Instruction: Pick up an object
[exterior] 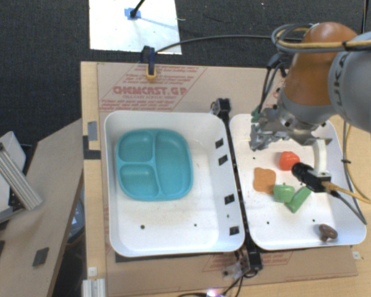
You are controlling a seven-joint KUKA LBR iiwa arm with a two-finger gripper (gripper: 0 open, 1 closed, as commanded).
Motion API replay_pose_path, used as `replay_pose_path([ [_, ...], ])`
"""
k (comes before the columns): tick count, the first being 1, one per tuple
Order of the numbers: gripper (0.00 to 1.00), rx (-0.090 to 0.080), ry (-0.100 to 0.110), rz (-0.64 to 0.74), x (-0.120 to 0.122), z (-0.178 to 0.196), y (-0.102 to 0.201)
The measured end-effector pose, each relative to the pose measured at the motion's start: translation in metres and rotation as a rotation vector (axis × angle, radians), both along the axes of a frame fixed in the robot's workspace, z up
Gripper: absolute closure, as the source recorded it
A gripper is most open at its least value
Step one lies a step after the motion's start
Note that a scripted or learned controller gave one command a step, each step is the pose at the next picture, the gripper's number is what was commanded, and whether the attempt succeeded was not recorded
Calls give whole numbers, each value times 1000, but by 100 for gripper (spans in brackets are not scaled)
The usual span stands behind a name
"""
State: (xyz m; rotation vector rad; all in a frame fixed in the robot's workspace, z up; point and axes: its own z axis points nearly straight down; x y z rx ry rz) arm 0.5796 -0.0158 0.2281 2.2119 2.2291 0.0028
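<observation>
Orange ball [289, 160] just right of gripper [260, 142]

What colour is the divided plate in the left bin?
Teal, seen plainly in the camera view: the divided plate.

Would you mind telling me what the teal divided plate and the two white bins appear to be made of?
The teal divided plate looks like moulded plastic with a satin finish: uniform colour, soft rounded compartment ridges. The two shallow white bins look like thin formed plastic, smooth and slightly glossy, with rounded rims; I can't be certain.
</observation>
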Motion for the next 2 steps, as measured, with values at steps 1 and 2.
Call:
replay_pose_path([
  [1, 100, 1, -1, 2, 24, -2, 51],
  [2, 100, 1, 0, -1, 25, 6, 105],
])
